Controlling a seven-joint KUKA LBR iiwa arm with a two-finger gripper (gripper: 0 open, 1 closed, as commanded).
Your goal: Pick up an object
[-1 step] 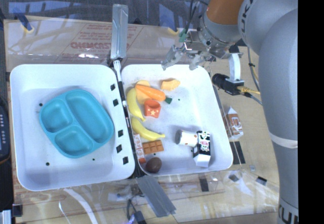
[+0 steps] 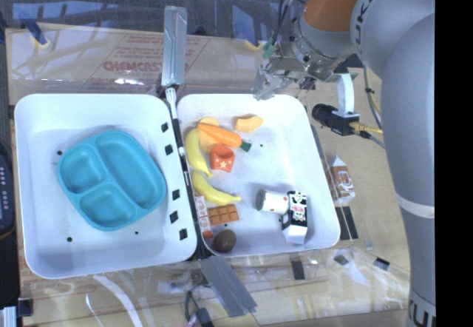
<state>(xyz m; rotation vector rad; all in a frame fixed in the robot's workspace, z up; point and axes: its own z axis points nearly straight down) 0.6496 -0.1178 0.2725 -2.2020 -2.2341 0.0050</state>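
The end effector [image 2: 272,83] hangs above the far rim of the right bin [image 2: 322,192], near its back edge; at this angle it cannot be told whether it is open or closed, and nothing is seen gripped in it.

The task's candidates all lie in the right bin. A banana [image 2: 198,167] runs along the left wall, with a carrot [image 2: 220,135] crossing its upper end and a small red block [image 2: 223,159] touching the carrot's underside. A pale orange piece of toy food [image 2: 249,123] sits closest to the end effector, apart from the carrot. Toward the near side are a small white cup on its side [image 2: 272,202], a black-and-white carton [image 2: 295,216] just beside it, a chocolate bar [image 2: 223,214] and a dark round item [image 2: 225,241] in the near left corner. The left bin [image 2: 44,244] holds a blue divided plate [image 2: 111,179].

The step in hand looks like choosing and approaching a target. A clean pick would likely favour something standing free: the pale orange piece is nearest and has room on both sides. The carrot, block and banana are crowded, so closing there risks nudging neighbours or pinching two at once. The descent should be straight down, clear of the bin wall, centred on the item's narrow width.
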